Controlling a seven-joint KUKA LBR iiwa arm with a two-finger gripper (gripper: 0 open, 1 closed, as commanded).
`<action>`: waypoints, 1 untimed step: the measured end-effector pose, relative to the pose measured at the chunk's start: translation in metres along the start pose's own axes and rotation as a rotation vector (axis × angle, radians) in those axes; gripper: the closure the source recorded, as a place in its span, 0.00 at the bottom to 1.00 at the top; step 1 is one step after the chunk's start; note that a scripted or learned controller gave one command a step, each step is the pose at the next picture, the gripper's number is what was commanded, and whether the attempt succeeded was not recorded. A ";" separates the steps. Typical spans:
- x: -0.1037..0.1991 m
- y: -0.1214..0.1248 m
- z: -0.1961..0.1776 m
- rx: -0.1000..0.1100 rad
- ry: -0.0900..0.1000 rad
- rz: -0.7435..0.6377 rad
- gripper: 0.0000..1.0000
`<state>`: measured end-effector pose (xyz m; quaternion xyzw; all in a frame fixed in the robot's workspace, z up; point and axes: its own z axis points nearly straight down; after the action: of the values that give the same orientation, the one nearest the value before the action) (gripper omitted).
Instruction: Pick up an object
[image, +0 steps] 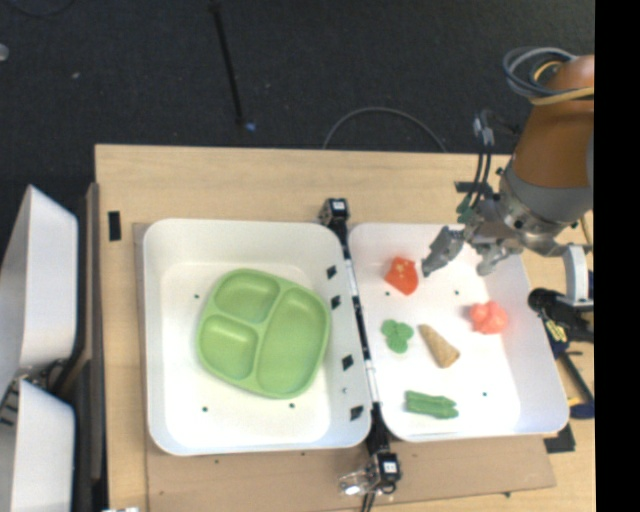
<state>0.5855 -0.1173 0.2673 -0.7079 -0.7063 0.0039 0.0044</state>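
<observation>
Camera view: pincer (463, 256) spread above right bin's (530, 395) far edge.

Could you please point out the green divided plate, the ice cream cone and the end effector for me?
green divided plate (263, 332), camera view, on its middle ridge.
ice cream cone (439, 345), camera view, mid-body.
end effector (464, 257), camera view, midway between its fingertips.

A light wooden desk (230, 180) carries two shallow white plastic bins side by side. The left bin (170, 420) holds a lime-green divided plastic plate (263, 332). A thin dark cable (385, 115) loops over the black carpeted floor (120, 70) behind.
</observation>
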 end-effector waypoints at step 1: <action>0.000 0.002 -0.007 -0.013 0.000 -0.003 0.00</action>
<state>0.5876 -0.1168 0.2746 -0.7069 -0.7074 -0.0005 -0.0003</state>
